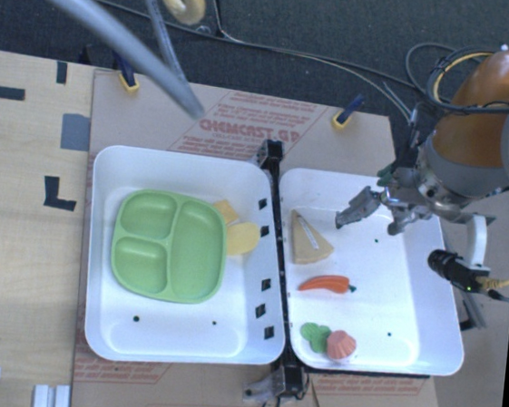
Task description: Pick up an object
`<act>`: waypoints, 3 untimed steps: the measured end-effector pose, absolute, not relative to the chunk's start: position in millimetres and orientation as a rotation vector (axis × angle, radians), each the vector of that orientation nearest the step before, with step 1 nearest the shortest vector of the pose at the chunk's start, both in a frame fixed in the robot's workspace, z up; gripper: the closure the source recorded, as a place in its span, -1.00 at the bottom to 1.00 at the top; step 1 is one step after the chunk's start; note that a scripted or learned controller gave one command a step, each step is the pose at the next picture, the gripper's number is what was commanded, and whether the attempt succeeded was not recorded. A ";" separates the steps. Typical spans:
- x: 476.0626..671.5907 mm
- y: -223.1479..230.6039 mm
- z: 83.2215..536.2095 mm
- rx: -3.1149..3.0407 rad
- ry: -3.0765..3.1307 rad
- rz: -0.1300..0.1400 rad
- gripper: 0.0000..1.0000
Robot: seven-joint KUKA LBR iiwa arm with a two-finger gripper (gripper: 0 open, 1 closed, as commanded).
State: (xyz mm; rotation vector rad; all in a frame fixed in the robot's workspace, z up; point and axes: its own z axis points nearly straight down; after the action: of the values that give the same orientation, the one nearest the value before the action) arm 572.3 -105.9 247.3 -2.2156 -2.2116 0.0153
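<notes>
Nothing is picked yet: the gripper (pixel 377 214) hangs with its 2 fingers spread and bare, the wedge (pixel 309 239) and carrot (pixel 326 285) lying below-left of them.

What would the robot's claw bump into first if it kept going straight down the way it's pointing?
Probably the bare white floor of the right bin. The gripper, fingers spread, hangs above it, right of the tan wedge. Depth is hard to judge, so the left finger might graze that wedge.

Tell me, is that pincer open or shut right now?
Open. The pincer hangs above the right bin with its two dark fingers spread apart and nothing between them.
</notes>
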 end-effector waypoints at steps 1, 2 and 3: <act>574.5 -105.7 254.8 -2.219 -2.222 0.002 -1.00; 569.8 -106.8 210.4 -2.218 -2.219 0.007 -1.00; 562.0 -102.5 148.2 -2.216 -2.218 0.008 -1.00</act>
State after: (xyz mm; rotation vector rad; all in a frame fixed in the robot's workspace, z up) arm 562.0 -102.5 148.2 -2.2162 -2.2181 0.0085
